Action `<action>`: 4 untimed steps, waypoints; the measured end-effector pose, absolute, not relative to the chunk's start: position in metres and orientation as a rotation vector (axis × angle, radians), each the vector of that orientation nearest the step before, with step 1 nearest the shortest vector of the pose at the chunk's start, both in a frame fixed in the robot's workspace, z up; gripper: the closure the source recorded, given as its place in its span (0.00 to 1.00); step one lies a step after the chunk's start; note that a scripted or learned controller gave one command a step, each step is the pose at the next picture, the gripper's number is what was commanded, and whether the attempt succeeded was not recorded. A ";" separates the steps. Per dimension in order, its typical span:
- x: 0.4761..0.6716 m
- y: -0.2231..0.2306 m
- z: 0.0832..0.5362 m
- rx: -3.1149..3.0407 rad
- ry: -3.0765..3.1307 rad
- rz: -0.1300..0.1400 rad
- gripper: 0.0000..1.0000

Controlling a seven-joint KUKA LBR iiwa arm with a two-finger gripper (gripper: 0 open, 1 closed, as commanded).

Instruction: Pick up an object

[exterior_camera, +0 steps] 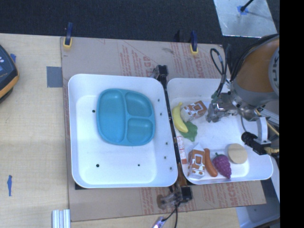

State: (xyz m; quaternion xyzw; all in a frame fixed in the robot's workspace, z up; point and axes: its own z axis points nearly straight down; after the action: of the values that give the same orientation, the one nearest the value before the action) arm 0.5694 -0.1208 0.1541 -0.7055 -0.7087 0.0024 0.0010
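The right bin (209,87) holds a yellow banana (179,119) on a green leafy piece (189,131), a brown and white carton (195,109), a second brown and white packet (195,163), an orange sausage (209,162), purple grapes (222,165) and a tan round bun (236,153). My gripper (216,112) hangs over the upper middle of this bin, just right of the carton. Nothing shows between its fingers.
The left bin (85,170) carries a blue divided plate (126,116). Clamps (68,36) pin the cardboard at the back. A black and yellow device (6,70) lies at the far left. The arm's body (259,72) and cables cover the right bin's far right.
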 end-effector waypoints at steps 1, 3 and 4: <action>0.654 -0.087 0.193 -2.217 -2.225 -0.001 1.00; 0.541 -0.160 0.160 -2.216 -2.223 0.008 0.00; 0.573 -0.116 0.091 -2.212 -2.227 0.006 0.00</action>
State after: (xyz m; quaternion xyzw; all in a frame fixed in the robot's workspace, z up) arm 0.5729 -0.1158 0.0911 -0.7047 -0.7095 0.0018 0.0016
